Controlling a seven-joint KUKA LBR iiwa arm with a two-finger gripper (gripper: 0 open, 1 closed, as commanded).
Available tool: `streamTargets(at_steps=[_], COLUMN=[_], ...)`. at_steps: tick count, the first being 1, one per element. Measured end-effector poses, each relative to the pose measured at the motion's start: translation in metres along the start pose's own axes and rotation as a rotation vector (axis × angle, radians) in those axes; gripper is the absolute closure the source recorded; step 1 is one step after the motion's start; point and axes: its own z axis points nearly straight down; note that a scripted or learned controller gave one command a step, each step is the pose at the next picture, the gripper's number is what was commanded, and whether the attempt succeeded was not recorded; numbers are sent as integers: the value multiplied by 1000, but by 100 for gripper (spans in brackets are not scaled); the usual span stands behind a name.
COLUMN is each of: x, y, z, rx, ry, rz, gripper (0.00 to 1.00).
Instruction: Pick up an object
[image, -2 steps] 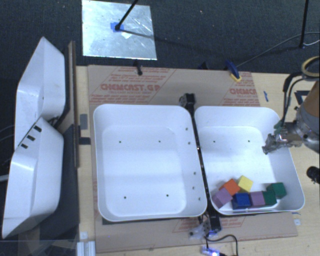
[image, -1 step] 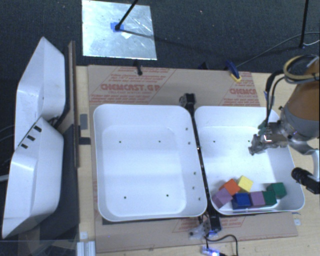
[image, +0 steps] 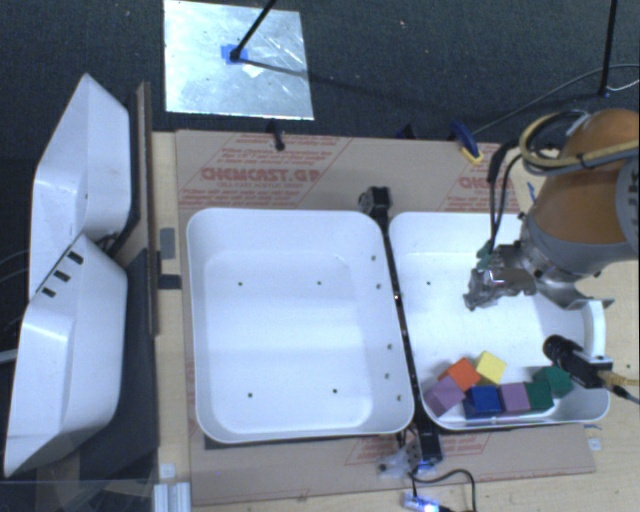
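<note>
Several small blocks lie in the near corner of the right bin: an orange block, a yellow block, a purple block, a blue block, a lilac block and a green block. My gripper hangs over the middle of the right bin, some way beyond the blocks and apart from them. I see no block at its tip. The arm's orange band and grey body hide the bin's right side.
The left bin stands beside the right one, with a black clip at their far joint. Two spare white bins lean at the far left. A shiny metal sheet lies beyond the bench. Cables run along the right.
</note>
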Motion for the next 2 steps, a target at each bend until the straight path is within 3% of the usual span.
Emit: streamTargets(at_steps=[2], x=[109], y=[-13], z=[-5], rx=[0], ry=[0], rz=[-1], gripper=[100])
